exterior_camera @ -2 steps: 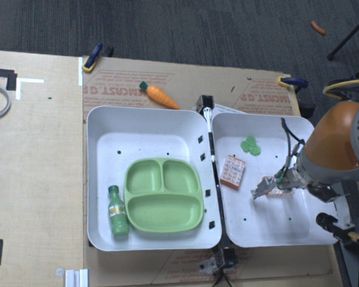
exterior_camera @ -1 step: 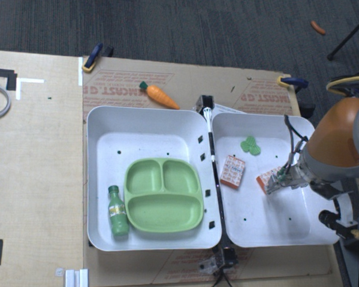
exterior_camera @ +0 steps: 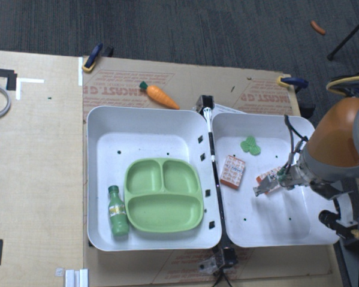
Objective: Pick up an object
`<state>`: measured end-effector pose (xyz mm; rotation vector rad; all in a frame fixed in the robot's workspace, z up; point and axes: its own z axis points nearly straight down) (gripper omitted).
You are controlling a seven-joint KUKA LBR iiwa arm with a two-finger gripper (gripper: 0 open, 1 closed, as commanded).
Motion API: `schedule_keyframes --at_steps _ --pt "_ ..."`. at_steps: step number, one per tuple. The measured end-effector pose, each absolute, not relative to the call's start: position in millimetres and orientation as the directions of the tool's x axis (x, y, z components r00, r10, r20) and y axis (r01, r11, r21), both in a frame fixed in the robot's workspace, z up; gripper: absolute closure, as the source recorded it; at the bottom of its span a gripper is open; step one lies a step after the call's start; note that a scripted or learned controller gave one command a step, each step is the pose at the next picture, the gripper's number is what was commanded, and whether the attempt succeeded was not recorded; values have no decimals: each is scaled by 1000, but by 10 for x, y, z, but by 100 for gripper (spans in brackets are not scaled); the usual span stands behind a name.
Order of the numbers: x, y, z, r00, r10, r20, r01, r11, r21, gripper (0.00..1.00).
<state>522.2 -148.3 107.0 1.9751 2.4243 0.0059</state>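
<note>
Here, nearest the camera, the green bottle [exterior_camera: 117, 211] lies beside the green divided plate [exterior_camera: 163, 195] in the left bin [exterior_camera: 100, 166]. In the right bin [exterior_camera: 295, 233], the gripper [exterior_camera: 262, 187] hangs low, tip blurred; whether its opening is wide or narrow cannot be told. An orange-and-white item at the wrist is too indistinct to name. The small printed box [exterior_camera: 232, 171] lies just left of the gripper, apart from it. Farther back sits a green leafy piece [exterior_camera: 250, 145]. Bare floor lies toward the near rim. Beyond the bins, a toy carrot [exterior_camera: 160, 94] rests on the desk [exterior_camera: 33, 192].
</note>
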Motion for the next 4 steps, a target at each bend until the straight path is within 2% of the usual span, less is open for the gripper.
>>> schedule_keyframes --at_steps 1,2,3,4 --pt "5231 -1485 1167 -200 980 -9 980 200 13 100" --pt "5231 -1485 1167 -201 980 -9 980 201 13 0" --pt "5631 -1444 979 -639 769 -12 769 640 8 0" --pt "5647 -1450 1085 -637 771 -16 770 637 11 100"
